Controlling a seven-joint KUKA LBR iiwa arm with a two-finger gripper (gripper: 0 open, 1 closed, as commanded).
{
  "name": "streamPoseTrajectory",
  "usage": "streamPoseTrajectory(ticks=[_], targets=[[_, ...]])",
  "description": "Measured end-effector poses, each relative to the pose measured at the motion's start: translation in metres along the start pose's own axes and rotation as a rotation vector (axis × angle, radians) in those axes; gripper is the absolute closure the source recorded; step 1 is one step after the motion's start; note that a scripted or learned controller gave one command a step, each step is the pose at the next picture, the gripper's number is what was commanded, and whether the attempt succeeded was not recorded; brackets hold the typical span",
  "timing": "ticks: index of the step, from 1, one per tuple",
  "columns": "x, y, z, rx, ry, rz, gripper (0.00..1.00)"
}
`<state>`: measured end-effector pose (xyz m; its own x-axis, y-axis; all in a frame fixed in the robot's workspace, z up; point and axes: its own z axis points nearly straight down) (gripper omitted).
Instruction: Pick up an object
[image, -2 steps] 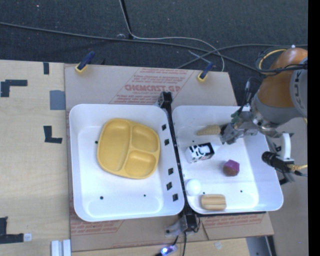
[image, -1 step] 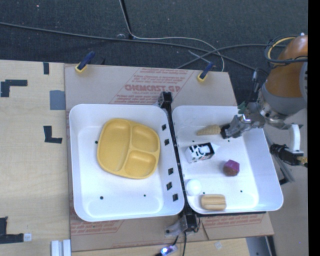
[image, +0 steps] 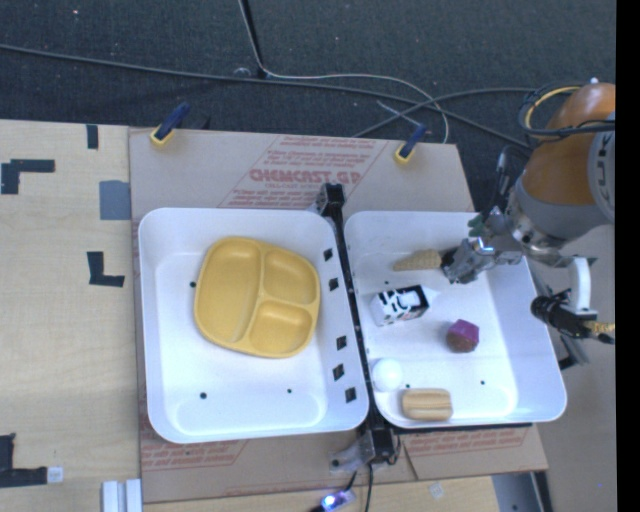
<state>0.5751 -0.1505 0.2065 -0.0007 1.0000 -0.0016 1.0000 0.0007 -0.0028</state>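
Note:
The right bin (image: 530, 340) holds a tan cone-shaped piece (image: 417, 262), a black-and-white toy (image: 401, 303), a purple lump (image: 462, 335), a white ball (image: 386, 375) and a tan bread roll (image: 427, 404). My gripper (image: 462, 264) hangs low over the bin's upper right part, just right of the cone's wide end. The cone lies beside the gripper, not visibly between its fingers. The other objects lie apart from it, below and to the left.
The left bin (image: 170, 330) carries a yellow divided plate (image: 257, 296). A black divider with clips (image: 340, 300) runs between the bins. Cables (image: 400, 100) cross the dark floor behind the bench. Yellow-blue clamps (image: 170, 124) hold the board's far edge.

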Motion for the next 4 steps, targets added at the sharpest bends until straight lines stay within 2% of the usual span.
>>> streamPoseTrajectory(ticks=[2,4], targets=[[0.094,0.016,0.003,-0.002,0.001,-0.004,1.0],[0.201,0.051,-0.016,-0.003,0.003,-0.006,1.0]])
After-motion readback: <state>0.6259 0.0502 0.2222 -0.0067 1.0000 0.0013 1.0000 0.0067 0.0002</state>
